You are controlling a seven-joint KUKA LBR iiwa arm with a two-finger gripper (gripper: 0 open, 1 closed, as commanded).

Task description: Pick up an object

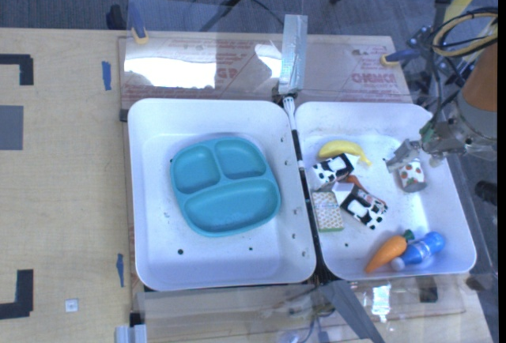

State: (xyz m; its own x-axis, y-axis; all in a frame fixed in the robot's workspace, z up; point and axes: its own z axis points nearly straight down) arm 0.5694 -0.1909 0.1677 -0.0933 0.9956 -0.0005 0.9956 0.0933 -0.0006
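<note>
My gripper hangs over the right side of the right bin, reaching in from the right. Its fingers are spread open, one fingertip pointing left. Just below them lies a small white object with red spots on the bin floor, not held between the fingers. Further left in this bin are a yellow banana, two black-and-white cow toys and a tan waffle piece. An orange carrot and a blue bottle lie near the front edge.
The left bin holds a turquoise divided plate. A metal post stands behind the divider between the bins. Cables and stand legs crowd the far right behind the arm.
</note>
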